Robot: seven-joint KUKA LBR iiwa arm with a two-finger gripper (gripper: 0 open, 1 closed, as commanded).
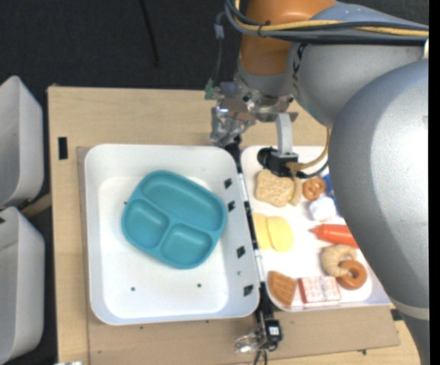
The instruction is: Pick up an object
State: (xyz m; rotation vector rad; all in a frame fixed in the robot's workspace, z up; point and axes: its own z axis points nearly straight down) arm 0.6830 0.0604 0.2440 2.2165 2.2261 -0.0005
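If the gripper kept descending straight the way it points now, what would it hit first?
Probably the far rim of the left bin, near the divider between the bins, since the gripper hangs over that edge. Depth is unclear from this slanted view, so it might land on the bench behind.

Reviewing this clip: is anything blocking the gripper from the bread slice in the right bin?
Nothing visible does. The gripper is above the bins' far edge, and the bread slice lies uncovered in the right bin, just toward the near side of it.

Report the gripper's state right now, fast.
Gripper: cannot be told from this view; it sits above the far rim between the two bins, with nothing visibly held.
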